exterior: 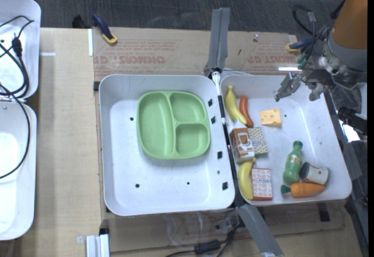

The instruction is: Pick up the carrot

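Hovering open-fingered and empty at the right bin's (327, 111) far edge, your gripper (299, 90) needs the carrot (307, 190); avoid the green bottle (293, 162).

We see the robot's grey arm (350, 51) with a broad orange band (353, 13) above the wrist. Black cables loop beside it. At its end sits a small grey metal hand (299, 91) with two thin, dark-tipped fingers (283, 91).
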### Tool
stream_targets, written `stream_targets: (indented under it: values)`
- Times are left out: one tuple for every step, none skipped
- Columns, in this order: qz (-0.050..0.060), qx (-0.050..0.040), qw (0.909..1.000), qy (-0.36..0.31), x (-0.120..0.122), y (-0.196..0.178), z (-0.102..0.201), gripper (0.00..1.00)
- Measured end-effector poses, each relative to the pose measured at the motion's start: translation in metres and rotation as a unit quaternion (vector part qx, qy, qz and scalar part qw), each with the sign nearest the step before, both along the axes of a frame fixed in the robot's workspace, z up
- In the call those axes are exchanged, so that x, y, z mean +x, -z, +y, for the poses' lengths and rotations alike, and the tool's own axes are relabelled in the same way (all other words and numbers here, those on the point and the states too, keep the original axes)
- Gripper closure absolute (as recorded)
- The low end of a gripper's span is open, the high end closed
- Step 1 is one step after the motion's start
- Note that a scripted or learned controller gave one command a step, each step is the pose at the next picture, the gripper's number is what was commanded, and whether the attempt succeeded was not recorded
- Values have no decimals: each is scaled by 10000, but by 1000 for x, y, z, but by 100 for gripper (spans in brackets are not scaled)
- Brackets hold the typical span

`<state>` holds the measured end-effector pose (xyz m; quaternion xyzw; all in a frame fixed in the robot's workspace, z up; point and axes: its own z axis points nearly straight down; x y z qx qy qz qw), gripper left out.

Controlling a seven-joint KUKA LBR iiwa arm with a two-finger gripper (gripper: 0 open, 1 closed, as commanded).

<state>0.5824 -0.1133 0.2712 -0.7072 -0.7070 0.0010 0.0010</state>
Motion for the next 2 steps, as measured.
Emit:
stream_targets:
  values:
    - [-4, 2, 9830, -1836, 15, 38, 15, 0]
    - [-24, -5, 9409, -3388, 8, -3, -12, 0]
